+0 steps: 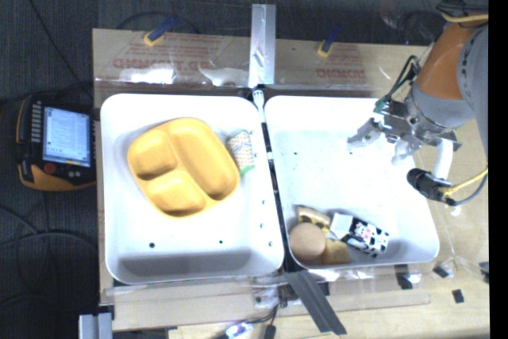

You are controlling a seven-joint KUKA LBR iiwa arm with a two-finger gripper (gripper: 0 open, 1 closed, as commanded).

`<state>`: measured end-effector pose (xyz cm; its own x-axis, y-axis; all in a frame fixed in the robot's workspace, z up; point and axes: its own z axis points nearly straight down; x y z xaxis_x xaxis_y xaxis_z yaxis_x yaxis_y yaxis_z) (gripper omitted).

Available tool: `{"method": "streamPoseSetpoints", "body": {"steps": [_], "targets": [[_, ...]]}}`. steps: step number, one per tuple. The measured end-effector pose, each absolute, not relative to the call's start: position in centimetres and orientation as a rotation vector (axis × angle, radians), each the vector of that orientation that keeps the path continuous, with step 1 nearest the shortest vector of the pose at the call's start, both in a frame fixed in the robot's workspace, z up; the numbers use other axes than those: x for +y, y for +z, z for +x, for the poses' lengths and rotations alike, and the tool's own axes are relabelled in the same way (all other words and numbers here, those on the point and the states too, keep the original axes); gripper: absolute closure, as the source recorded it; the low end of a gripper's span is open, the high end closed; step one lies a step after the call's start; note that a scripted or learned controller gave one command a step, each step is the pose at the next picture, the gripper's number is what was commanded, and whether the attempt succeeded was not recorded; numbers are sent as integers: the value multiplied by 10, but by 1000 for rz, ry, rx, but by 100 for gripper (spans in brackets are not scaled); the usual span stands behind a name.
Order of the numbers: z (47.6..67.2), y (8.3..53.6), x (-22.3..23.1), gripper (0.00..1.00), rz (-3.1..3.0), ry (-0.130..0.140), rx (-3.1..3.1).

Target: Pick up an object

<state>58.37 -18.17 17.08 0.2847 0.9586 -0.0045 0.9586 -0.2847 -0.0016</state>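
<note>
Objects for picking lie together in the near corner of the right bin (349, 119): a brown ball (305, 242), a black-and-white toy (367, 235) just beside it. Your gripper (383, 136) hangs above the far right part of this bin, and its fingers look spread apart with nothing between them. You should bring it over one piece, away from the bin wall, before you descend.

Both white bins (190, 262) looked like smooth, faintly glossy plastic. The yellow divided tray (182, 165) had the same moulded plastic sheen. The bench (198, 52) appeared to be matt bare wood, and a bright metal strip (263, 44) stood at its back.
</note>
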Motion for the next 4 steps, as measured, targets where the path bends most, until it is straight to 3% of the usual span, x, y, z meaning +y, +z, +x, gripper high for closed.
{"method": "streamPoseSetpoints", "body": {"steps": [1,2,3,4], "targets": [[537,90,-102,0,2486,7,1910],[605,171,-151,0,2474,-7,1932],[644,89,-121,0,2533,3,1842],[599,101,-144,0,2930,-11,1133]]}}
